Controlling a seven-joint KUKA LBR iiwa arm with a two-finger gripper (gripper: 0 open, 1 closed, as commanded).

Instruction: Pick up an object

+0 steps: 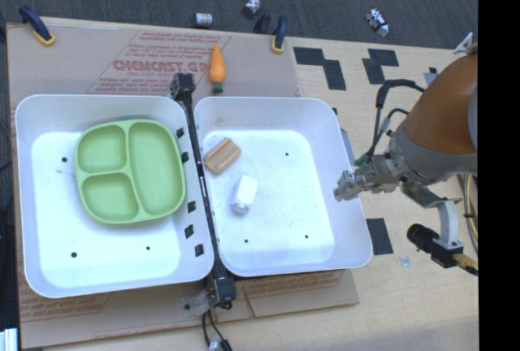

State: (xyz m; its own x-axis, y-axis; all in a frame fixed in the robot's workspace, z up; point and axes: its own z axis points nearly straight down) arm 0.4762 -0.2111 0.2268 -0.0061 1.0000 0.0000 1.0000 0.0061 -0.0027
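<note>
Faintly, red print reading "CHEMCAST" shows on the cardboard sheet behind the bins. Over the right bin's right rim hangs the gripper; its jaw state cannot be told. Well to its left, inside that bin, lie a white object and a tan block. A green divided plate sits in the left bin.

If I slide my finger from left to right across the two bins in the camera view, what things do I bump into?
Green divided plate → tan block → small white object → gripper at the right bin's right edge.
</note>
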